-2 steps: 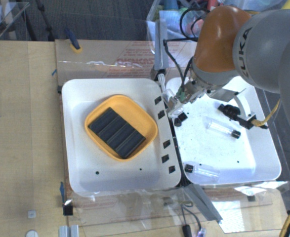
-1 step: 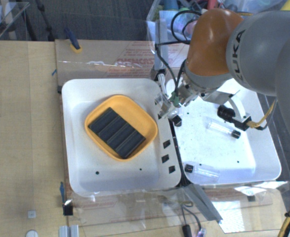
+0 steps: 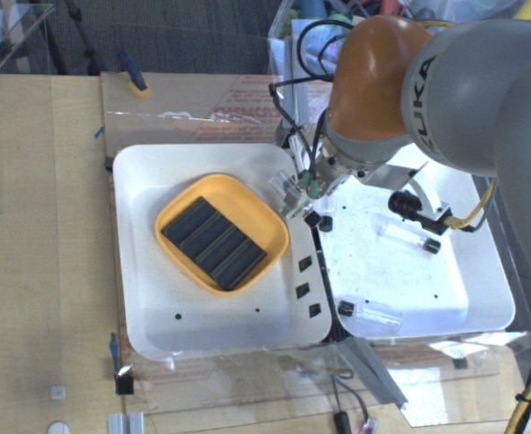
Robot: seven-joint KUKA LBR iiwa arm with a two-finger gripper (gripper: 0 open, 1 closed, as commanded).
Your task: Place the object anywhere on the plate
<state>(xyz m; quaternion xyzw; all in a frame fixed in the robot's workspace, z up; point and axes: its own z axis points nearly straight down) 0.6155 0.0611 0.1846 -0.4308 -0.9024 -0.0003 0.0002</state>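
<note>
Your gripper [image 3: 294, 197] is hovering just beside the yellow plate [image 3: 182, 208] near the bins' shared wall; its grasp cannot be told. The dark ridged object [image 3: 215, 238] is already lying on the plate.

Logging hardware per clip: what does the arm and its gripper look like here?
The arm is a thick, rounded grey body with dark "KUKA" lettering and a glossy orange band above the wrist. Black cables loop beside the wrist. The gripper is a small metallic assembly at the tip; finer detail is blurred.
</note>
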